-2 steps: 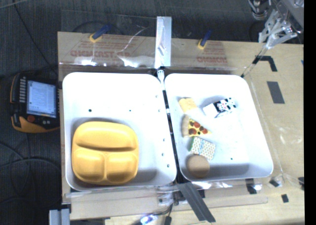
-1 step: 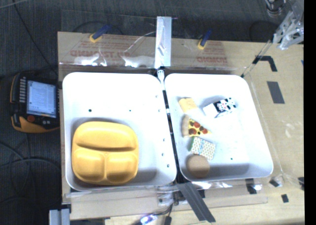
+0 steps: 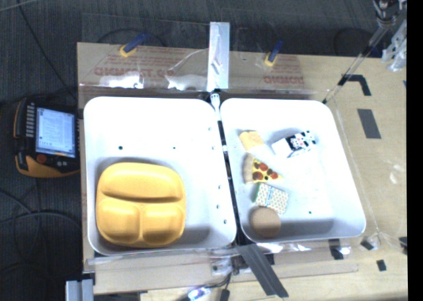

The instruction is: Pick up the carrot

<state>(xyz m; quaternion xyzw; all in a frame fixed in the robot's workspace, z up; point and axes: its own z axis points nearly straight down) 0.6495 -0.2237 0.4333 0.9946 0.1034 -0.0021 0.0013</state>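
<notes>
The bench (image 3: 383, 180) is pale wood and carries two shallow white bins, side by side and touching along their inner rims. The left bin (image 3: 152, 121) holds one thing, a big yellow moulded loaf (image 3: 140, 202) with a rounded top lobe and two lower lobes. It sits in the near-left corner, close against the near wall.

The right bin (image 3: 330, 180) holds five small things, most of them gathered along its left side near the shared rim. A brown round lump (image 3: 266, 221) lies nearest the front wall. Just behind it, touching or nearly so, is a white block with a green pattern (image 3: 271, 198), tilted on a diagonal. Behind that lies a toy pizza slice (image 3: 260, 171) with red spots, and further back a pale beige piece (image 3: 251, 139). A white and black packet (image 3: 300, 142) lies apart to the right of the beige piece, its long axis slanting up toward the far-right corner.

Which of these, if any, is the carrot cannot be told from this view, so neither can its long axis or heading.

A handheld screen unit (image 3: 46, 139) rests on the dark floor left of the bench.
</notes>
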